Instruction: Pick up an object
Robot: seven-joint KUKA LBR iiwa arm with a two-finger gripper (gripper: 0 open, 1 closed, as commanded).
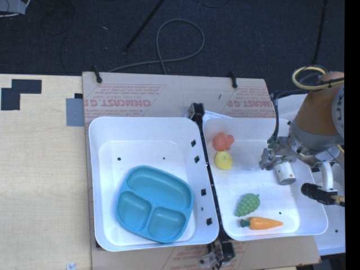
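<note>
Overhead slanted view of two shallow white bins side by side on a bench. The gripper (279,165) hangs over the right side of the right bin (315,226). Left of the gripper lie a yellow toy fruit (223,161) and, just behind it, an orange-red one (223,141). In front of and left of the gripper sit green toy grapes (247,204) and a toy carrot (264,223). Far left of the gripper, the left bin (107,136) holds a blue divided plate (154,203)

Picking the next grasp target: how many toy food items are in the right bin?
4. An orange-red fruit at the upper left, a yellow fruit just below it, green grapes lower centre, and a carrot along the near wall. The gripper may hide more.
</note>
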